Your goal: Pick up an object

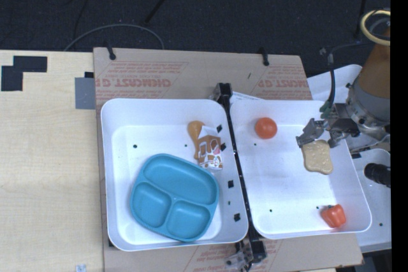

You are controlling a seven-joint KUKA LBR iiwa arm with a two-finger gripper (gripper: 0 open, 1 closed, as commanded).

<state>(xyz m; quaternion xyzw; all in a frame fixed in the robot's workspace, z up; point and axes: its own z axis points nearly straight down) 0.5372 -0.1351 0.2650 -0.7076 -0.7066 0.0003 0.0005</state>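
In the right bin [287, 226], against its right wall, a tan slice of toast [317, 157] lay flat, its top edge directly under the gripper [319, 132]. Whether the jaws were wide or narrow could not be told (dark linkage hid them). A sound grasp probably called for a straight descent, fingers straddling the slice's thin edge. The tomato [266, 128] sat apart, the red pepper [333, 215] near the corner.
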